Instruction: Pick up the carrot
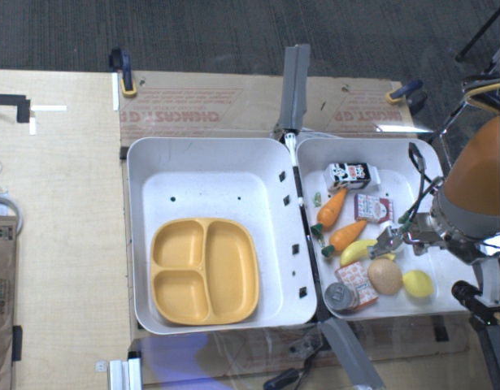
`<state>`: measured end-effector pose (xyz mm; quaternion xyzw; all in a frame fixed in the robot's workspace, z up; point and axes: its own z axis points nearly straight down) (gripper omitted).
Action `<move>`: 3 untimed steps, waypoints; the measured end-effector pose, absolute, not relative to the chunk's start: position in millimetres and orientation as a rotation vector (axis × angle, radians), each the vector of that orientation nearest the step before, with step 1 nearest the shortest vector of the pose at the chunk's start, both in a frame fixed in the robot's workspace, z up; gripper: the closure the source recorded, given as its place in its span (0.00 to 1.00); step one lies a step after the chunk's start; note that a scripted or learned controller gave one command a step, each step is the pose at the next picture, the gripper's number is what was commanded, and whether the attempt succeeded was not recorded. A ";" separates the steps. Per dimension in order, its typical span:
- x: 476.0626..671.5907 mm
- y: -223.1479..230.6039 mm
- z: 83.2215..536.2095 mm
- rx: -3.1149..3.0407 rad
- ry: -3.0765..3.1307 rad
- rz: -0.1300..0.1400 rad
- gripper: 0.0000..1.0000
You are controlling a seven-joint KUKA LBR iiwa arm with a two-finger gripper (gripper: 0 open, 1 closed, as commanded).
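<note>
Two orange carrots lie in the right bin (420, 218). The upper carrot (332, 206) stands on a slant near the bin's left wall. The lower carrot (347, 235) lies just below it, its green top pointing left, and touches a yellow banana (359, 251). My gripper (386, 245) hangs to the right of the lower carrot, over the banana's right end and above a brown potato (385, 276). It looks open, and nothing sits between its fingers.
The right bin also holds a black-and-white milk carton (350, 173), a red-and-white packet (372, 208), a second packet (357, 279), a lemon (417, 283) and a grey can (339, 296). A yellow divided plate (206, 270) lies in the left bin (209, 169).
</note>
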<state>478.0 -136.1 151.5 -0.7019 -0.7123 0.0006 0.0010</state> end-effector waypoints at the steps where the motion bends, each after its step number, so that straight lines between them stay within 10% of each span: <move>1: 520.3 -135.6 202.7 -2.424 -1.997 0.004 0.00; 2: 544.1 -99.7 206.1 -2.416 -2.005 0.005 0.00; 3: 476.8 -134.7 181.5 -2.458 -1.951 0.006 0.00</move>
